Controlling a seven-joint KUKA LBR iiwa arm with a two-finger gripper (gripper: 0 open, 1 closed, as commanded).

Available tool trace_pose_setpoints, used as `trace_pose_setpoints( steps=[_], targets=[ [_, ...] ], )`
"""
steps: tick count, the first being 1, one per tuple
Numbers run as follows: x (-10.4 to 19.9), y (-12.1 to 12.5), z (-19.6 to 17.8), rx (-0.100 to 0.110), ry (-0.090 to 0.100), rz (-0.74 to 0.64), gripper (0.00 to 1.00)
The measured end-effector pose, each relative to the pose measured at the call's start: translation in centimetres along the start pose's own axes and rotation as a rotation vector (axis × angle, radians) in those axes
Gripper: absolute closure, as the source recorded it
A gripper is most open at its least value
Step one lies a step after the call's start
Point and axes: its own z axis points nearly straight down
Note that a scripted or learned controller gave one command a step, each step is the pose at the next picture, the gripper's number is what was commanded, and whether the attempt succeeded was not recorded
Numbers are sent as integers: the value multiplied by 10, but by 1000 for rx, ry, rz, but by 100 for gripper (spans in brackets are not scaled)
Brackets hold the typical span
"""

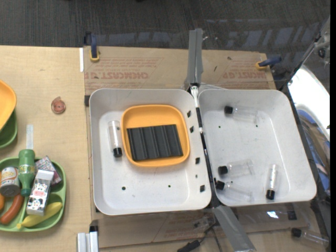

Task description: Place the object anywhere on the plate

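An orange square plate lies in the left white bin, toward its back. A black ribbed rectangular pad rests flat on the plate and covers most of its floor. Just left of the plate, a clear vial with a black cap lies on the bin floor, cap pointing toward the front. In the right bin lie several more clear vials with black caps: one at the back, one near the middle, one at the front right.
A green tray of toy food sits on the wooden table at the far left, with an orange bowl behind it and a small pink disc nearby. A grey metal post stands behind the bins' shared edge.
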Motion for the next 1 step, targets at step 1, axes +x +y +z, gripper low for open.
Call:
trace_pose_setpoints(
  steps=[1],
  targets=[
    [-1, 0, 0, -1, 0, -241, 100]
  ],
)
